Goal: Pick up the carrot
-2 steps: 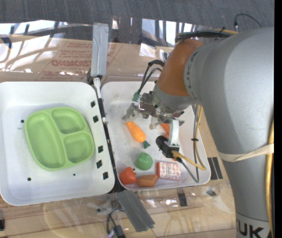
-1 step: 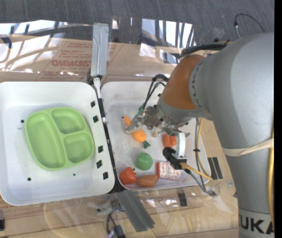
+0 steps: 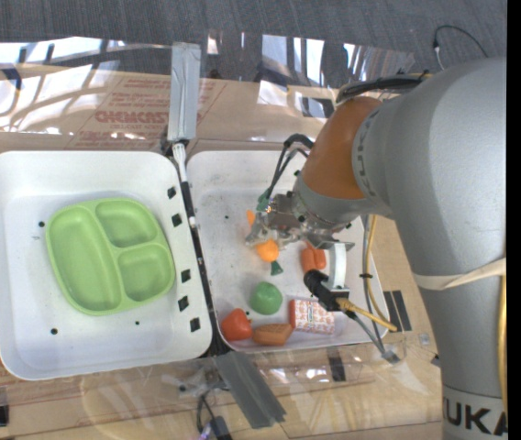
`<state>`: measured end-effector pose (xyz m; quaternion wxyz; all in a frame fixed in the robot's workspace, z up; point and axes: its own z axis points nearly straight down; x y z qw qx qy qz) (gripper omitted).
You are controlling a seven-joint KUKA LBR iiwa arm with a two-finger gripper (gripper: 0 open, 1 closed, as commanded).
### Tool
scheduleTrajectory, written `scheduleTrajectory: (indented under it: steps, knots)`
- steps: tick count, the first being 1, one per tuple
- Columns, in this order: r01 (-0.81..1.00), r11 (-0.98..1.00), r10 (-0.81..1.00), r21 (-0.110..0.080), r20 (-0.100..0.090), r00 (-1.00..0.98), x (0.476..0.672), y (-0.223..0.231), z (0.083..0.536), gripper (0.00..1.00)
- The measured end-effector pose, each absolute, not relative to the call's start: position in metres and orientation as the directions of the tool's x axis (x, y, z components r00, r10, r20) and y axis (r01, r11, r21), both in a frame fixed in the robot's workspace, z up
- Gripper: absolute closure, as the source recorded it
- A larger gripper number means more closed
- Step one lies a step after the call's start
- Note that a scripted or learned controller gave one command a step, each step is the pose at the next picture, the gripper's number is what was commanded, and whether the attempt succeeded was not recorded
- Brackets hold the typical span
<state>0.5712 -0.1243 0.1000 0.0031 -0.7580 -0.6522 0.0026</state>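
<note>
Currently:
Left bin point(image 3: 4, 273): green tray point(image 3: 109, 255) held.
Right bin point(image 3: 219, 191): carrot point(image 3: 269, 251), green ball point(image 3: 265, 298), carton point(image 3: 315, 316) held.
Jaws: state cannot be told.

Only readable stuff: "UKA" in black on the arm's grey base point(image 3: 474, 401), and faint red print like "CHEMCAST" on the cardboard point(image 3: 132, 108) behind the left bin point(image 3: 4, 246).

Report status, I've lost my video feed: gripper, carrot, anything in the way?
Gripper low in right bin, over the carrot. Grasp not confirmed. Green ball and small carton close by, not blocking.
</note>
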Motion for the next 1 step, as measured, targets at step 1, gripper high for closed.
scheduleTrajectory:
  steps: [1]
  knots:
    - [0.994,0.114,0.994,0.0,0.0,-0.114,0.5956,-0.1126,0.205,1.0]
